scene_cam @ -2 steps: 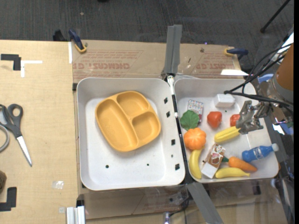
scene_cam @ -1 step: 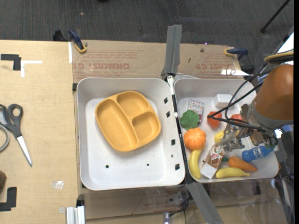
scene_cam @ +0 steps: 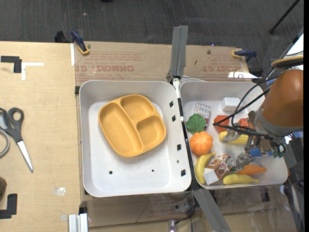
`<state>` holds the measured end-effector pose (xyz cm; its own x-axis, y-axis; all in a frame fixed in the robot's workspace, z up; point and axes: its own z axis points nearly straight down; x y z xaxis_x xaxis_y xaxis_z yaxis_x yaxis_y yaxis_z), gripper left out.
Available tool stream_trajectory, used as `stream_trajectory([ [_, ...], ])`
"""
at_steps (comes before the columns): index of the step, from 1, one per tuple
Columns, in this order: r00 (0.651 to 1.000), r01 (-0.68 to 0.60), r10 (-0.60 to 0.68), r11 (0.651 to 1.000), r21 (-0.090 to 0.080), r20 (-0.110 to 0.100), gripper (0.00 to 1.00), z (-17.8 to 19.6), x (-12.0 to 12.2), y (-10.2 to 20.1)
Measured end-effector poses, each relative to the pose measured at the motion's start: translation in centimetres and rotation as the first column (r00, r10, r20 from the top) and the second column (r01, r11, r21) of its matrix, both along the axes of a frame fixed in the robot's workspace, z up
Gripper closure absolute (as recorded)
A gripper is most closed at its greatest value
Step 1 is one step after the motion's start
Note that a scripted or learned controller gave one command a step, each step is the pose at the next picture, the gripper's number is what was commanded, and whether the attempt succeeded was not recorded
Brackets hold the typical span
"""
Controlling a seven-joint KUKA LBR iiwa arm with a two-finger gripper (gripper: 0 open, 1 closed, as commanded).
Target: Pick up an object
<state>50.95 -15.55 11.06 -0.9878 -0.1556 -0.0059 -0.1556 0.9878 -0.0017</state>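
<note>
The gripper (scene_cam: 247,154) hung low in the right bin (scene_cam: 270,88), at the lower right of the frame, among a heap of toy food. Whether its jaws were open or shut could not be told; cables and the wrist hid them.

Just below and right of it lay a carrot (scene_cam: 252,169), and below that a yellow banana (scene_cam: 240,179) along the bin's lower edge. Another banana (scene_cam: 203,166) curved down the bin's lower left, under an orange (scene_cam: 201,142). A green piece (scene_cam: 195,123) sat above the orange, a small packet (scene_cam: 221,164) lay between the two bananas, and a red piece (scene_cam: 227,121) showed behind the cables.

The carrot looked the likeliest target, being closest under the gripper. It was probably light hollow plastic, stiff and smooth, so slippery under hard fingers. Its taper would tend to squirt it out of a pinch near the tip; the thicker middle, taken across its width, seemed the better hold. It lay touching or nearly touching the lower banana, so one finger could well land on that instead. The orange, being round, would likely roll away from a pinch that was off centre.

The left bin (scene_cam: 91,129) held a yellow divided plate (scene_cam: 133,124), well apart from the gripper. Scissors (scene_cam: 18,137) lay on the bench at far left.
</note>
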Motion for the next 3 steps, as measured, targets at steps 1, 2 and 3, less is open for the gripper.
stream_trajectory([
  [1, 1.0, 0.016, -0.016, 1.0, -0.001, 0.001, 0.0, -1.7, 1.2, 4.9],
  [2, 0.987, 0.163, -0.163, 0.987, -0.005, 0.002, 0.0, -1.6, 6.9, 5.3],
  [3, 0.982, 0.186, -0.186, 0.982, 0.001, -0.003, 0.0, -1.8, 4.1, 4.8],
])
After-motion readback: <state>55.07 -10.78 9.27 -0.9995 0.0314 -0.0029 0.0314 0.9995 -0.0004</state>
